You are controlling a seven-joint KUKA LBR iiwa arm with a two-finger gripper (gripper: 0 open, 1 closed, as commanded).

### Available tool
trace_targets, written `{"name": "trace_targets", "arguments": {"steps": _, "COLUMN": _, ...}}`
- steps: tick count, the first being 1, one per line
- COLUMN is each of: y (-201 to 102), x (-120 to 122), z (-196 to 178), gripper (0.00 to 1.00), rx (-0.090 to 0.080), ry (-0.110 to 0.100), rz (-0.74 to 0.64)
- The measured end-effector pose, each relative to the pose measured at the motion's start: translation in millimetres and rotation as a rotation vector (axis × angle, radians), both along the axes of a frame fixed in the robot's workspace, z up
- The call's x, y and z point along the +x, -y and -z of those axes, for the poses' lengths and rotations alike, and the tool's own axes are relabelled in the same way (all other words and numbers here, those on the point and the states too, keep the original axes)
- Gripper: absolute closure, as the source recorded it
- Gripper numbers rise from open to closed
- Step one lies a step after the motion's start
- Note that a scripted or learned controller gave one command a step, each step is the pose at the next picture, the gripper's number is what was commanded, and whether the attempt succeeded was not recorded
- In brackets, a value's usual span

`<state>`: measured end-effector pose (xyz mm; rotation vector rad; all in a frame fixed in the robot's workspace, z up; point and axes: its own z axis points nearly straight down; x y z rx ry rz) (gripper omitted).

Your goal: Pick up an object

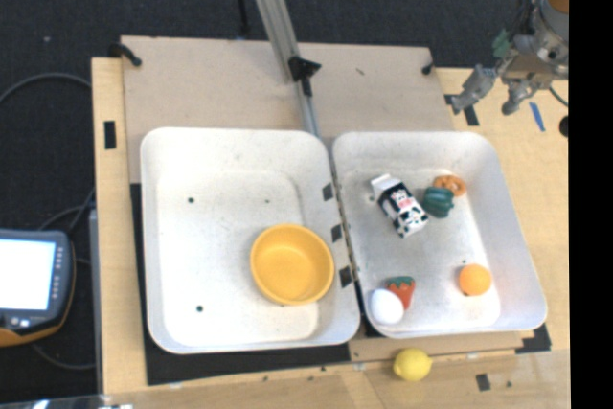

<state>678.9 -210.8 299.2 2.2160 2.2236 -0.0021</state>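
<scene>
My gripper [490,99] hangs above the bench beyond the far right corner of the right bin [512,225]; its fingers are spread open and nothing is between them. In that bin lie a black-and-white toy [399,205], a green object [439,202] touching an orange-brown one [449,184], an orange ball [474,280], a white egg [387,307] and a small red and green piece [405,289]. A yellow bowl [292,263] sits upright in the left bin [192,196]. All of these lie well below and to the left of the gripper.
A yellow lemon [412,364] rests on the bench just in front of the right bin. A slanted metal rail [273,5] runs from the top down to the gap between the bins. A tablet [34,283] sits at the left edge.
</scene>
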Motion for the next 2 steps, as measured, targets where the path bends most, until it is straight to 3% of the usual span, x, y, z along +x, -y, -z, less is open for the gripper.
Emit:
{"name": "trace_targets", "arguments": {"steps": 1, "y": 1, "x": 0, "z": 0, "gripper": 0.00, "rx": -0.002, "ry": -0.001, "rz": 0.000}}
{"name": "trace_targets", "arguments": {"steps": 2, "y": 1, "x": -1, "z": 42, "gripper": 0.00, "rx": -0.001, "ry": -0.003, "rz": 0.002}}
